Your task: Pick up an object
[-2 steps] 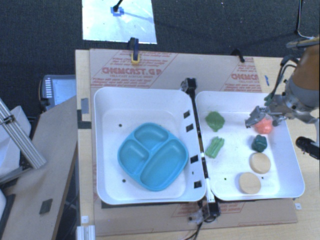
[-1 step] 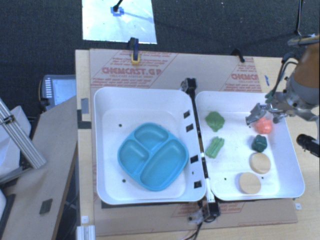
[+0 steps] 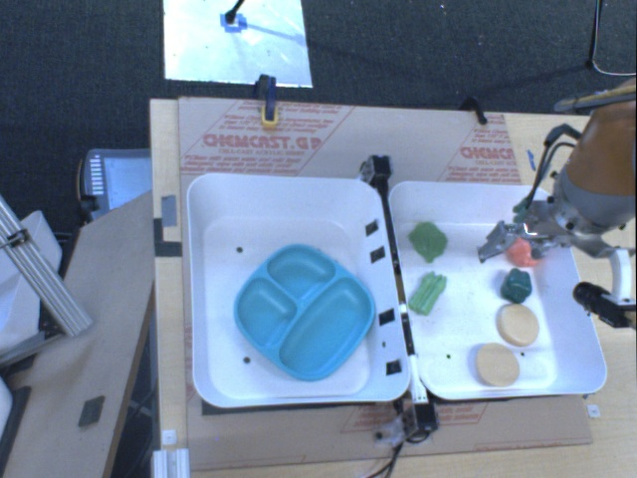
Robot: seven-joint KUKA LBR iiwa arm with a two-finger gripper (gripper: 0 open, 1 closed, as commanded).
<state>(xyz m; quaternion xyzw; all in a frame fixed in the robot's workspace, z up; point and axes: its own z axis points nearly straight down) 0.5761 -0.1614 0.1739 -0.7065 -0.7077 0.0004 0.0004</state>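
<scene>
In the right bin point(image 3: 567, 376) lie a green lump point(image 3: 428, 239), a ridged green piece point(image 3: 428, 293), a salmon-orange object point(image 3: 523, 255), a dark teal object point(image 3: 516, 287) and two tan discs point(image 3: 518, 324) point(image 3: 497, 364). My gripper point(image 3: 510, 235) reaches in from the right and hangs over the bin's upper right part. It is directly over the upper left edge of the salmon-orange object and partly covers it. Whether it touches that object is not clear from this angle.
The left bin point(image 3: 214, 267) holds a blue divided plate point(image 3: 304, 312). A black divider with clips point(image 3: 388, 267) runs between the bins. The arm's grey body and orange band point(image 3: 602, 157) stand over the right bin's far right corner.
</scene>
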